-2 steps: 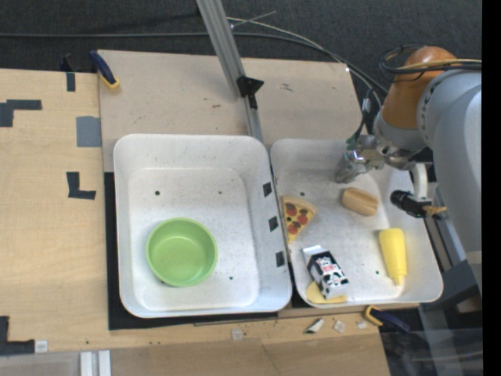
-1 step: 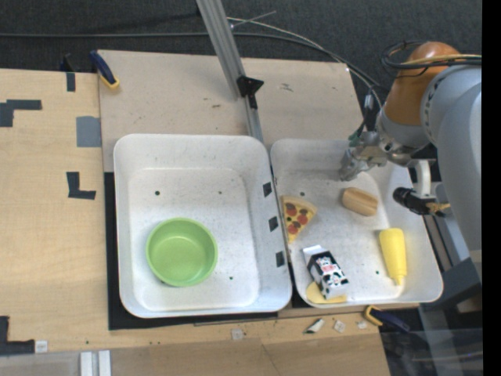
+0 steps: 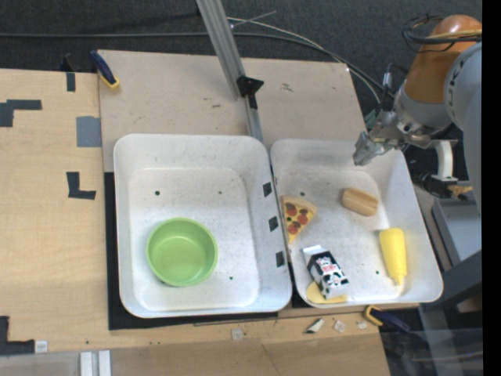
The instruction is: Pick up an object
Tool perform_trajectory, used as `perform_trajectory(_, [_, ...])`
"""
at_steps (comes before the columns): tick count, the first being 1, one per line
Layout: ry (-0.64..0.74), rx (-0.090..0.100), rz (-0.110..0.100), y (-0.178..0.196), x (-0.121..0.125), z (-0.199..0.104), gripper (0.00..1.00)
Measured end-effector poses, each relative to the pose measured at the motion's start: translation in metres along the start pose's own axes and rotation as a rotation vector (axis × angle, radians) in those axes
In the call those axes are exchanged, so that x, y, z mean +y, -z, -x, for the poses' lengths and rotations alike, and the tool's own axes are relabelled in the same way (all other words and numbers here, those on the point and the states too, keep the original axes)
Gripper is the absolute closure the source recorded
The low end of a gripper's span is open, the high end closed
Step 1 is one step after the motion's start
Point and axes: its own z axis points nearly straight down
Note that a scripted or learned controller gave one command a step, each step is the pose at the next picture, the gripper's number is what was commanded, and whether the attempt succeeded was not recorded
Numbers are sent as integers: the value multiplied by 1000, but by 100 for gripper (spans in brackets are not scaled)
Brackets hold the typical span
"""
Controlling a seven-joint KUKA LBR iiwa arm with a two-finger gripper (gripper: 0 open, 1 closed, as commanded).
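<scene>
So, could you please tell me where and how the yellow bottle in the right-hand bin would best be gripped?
Probably across the middle of its body, coming straight down from above. The yellow bottle lies flat in the right bin, its long axis running roughly up and down the view, tapering toward the lower end. Closing across the narrow width looks safest, though the bin's right wall sits close beside it.

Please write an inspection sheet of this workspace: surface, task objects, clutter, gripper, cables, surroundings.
Surface: wooden bench with two white bins, left bin and right bin.
Job's things: right bin holds pizza slice, bread roll, yellow bottle, milk carton; left bin holds green bowl.
Clutter: small scraps on bench edge.
Gripper: gripper over the right bin's far corner, holding nothing seen.
Cables: thin cables behind the bins.
Surroundings: metal pole, tape marks, clamp.
</scene>
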Motion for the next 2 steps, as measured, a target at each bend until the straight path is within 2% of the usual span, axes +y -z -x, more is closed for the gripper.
perform_trajectory(2, [2,0,1,125,-9,-2,100])
